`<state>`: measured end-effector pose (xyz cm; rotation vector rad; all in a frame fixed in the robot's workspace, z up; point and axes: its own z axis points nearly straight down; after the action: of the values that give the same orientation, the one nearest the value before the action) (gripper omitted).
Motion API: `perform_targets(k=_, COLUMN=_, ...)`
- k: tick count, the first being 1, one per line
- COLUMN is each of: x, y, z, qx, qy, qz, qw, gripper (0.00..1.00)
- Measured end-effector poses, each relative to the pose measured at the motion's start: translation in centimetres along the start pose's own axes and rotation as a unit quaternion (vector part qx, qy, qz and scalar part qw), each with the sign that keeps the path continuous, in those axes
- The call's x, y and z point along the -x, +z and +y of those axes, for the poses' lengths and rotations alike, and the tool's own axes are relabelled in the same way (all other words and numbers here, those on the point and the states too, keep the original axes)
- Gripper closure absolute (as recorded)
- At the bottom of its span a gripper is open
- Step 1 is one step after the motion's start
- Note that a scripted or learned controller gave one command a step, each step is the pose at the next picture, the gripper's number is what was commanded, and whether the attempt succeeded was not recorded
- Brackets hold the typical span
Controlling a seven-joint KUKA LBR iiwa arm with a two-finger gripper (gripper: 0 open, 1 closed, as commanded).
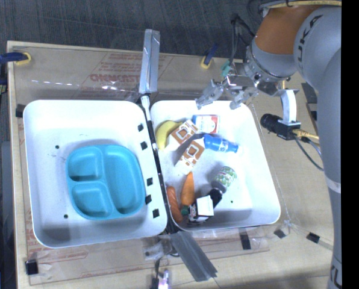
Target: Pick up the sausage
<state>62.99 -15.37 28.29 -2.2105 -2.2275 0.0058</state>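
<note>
A: Nearest the lens, at the bottom edge, a dark grey bracket (190,256) juts out below the spot where the two bins meet. What do you read from the left?

B: The left bin (41,161) holds a blue divided tray (104,181), lying flat, three compartments visible. The divider rail (149,65) runs up between the bins.

A: And the right bin (258,161)?

B: Crowded. A banana (162,131) lies by the left wall, partly under a brown-and-white carton (189,144). Beside that, a small red-and-white packet (207,124) and a blue bottle (219,144) on its side. Lower down, a green ball-like thing (224,177), too blurred to name.

A: The sausage?

B: At the front left corner of the right bin, the sausage (173,202) is a reddish-orange stick lying along the wall. Just beside it stands a carrot (188,188), tip pointing away. Their lower ends vanish behind a black-and-white object (202,208) I cannot make out.

A: The gripper?

B: The gripper (222,97) hangs over the bin's far rim, well apart from the sausage. Its fingers (207,96) are spread, nothing between them. The arm (306,35) is cut off at the right.
</note>
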Motion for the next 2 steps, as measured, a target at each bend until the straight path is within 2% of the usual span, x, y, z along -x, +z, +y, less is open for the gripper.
perform_targets(k=1, x=1.2, y=14.5, z=1.9, qx=0.000, qy=-0.021, qz=0.000, qw=0.9998, gripper=0.00)
perform_targets(k=2, x=1.2, y=19.0, z=-6.1, qx=0.003, qy=-0.041, qz=0.000, qw=0.9992, gripper=0.00)
